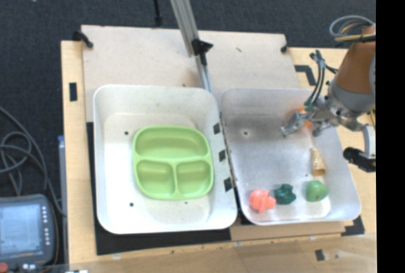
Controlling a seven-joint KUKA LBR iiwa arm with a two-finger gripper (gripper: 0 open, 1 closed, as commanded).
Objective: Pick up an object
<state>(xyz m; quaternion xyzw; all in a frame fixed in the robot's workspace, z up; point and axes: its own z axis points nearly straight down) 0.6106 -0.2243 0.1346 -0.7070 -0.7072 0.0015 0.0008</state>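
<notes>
My gripper [304, 123] hangs over the upper right part of the right bin [253, 139], reaching in from the right. Along that bin's front edge lie an orange-pink toy [261, 200], a dark green toy [285, 194] and a light green ball-like object [316, 190]. A tan, elongated piece [316, 162] lies just above the green ball, near the bin's right wall. The gripper is well above and apart from all of them, with nothing visibly between its fingers.
The left bin [114, 139] holds a light green divided plate [172, 161]. A metal pole [183, 6] rises slantwise from the back between the bins. Cables and a screen device [22, 234] sit off the bench at left.
</notes>
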